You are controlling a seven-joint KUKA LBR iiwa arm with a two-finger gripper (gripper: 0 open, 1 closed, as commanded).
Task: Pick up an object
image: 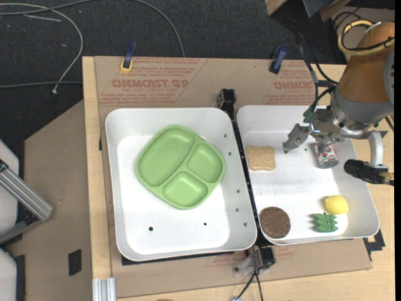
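The right bin [294,184] holds several small objects. A tan bread slice [261,158] lies at its left side. A brown round patty [274,222] sits at the front rim, with a yellow lemon [336,204] and a green leafy toy [324,223] at the front right. A small silver and red can [326,155] lies toward the back right. My gripper [310,141] hangs over the back of this bin, open, fingers spread. Its left finger points toward the bread; the can lies just under its right finger. Nothing is held between the fingers.
A green divided plate [180,166] lies in the middle of the left bin [125,218]. A black clamp [226,98] sits at the back between the bins. Blue clips [129,55] pin the cardboard base. The arm's orange band [366,68] is at the right edge.
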